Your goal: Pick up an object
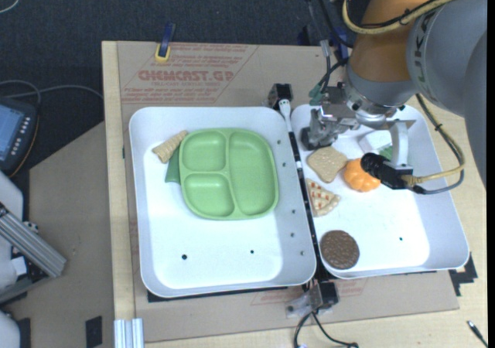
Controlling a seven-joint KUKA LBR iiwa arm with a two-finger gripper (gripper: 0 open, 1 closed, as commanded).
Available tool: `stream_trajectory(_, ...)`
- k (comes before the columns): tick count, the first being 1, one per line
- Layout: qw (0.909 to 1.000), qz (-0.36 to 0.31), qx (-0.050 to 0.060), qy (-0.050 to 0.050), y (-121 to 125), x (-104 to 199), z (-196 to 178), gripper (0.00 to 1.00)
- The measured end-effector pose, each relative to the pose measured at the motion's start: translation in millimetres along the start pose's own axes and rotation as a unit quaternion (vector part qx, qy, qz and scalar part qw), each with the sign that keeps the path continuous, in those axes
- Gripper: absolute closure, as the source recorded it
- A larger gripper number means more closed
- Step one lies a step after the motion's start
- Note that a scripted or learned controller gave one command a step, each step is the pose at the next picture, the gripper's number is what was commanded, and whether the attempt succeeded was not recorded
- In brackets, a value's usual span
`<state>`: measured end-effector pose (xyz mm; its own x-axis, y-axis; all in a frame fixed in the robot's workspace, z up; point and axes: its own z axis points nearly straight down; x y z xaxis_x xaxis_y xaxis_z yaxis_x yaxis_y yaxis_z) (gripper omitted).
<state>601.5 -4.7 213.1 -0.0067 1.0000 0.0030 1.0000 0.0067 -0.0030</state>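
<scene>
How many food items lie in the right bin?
4: a bread slice near the gripper, an orange piece to its right, a waffle wedge below it, a brown cookie at the front. The arm may hide more.

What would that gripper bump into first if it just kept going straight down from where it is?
Probably the tan bread slice, or the right bin's floor beside it. The gripper hangs over the bin's upper left part, just above the slice in this view; the slanted camera leaves height and exact line unclear.
</scene>
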Motion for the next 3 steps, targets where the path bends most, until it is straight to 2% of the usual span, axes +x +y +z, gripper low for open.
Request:
stream_trajectory(1, 1.0000, 0.001, -0.004, -0.001, 14, 35, -15, 1.00)
stream_trajectory(2, 1.0000, 0.002, -0.002, -0.001, 8, 45, -19, 1.00)
stream_trajectory(3, 1.0000, 0.004, -0.002, -0.002, 21, 40, -2, 1.00)
